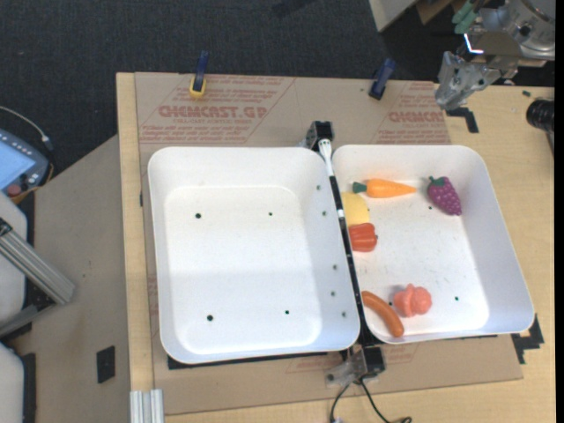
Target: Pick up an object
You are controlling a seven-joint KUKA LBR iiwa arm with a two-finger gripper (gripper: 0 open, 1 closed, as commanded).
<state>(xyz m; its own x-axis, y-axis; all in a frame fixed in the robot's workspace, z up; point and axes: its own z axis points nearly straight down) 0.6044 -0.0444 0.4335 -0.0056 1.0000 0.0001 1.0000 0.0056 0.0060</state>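
Observation:
My gripper (456, 91) hangs at the top right, above the bench and beyond the far edge of the right bin (493, 236). Nothing shows between its fingers. In the right bin lie an orange carrot (385, 187), a purple bunch of grapes (445, 196), a yellow piece (354, 208), a red pepper (362, 237), a pink toy (412, 300) and an orange-red sausage (383, 314). The carrot and grapes are nearest the gripper, well below it in the view.
The left bin (176, 236) lies beside the right one, with a black divider clip (319, 134) at their far junction. Blue clamps (200, 73) (382, 77) hold the cardboard sheet at the bench's back edge.

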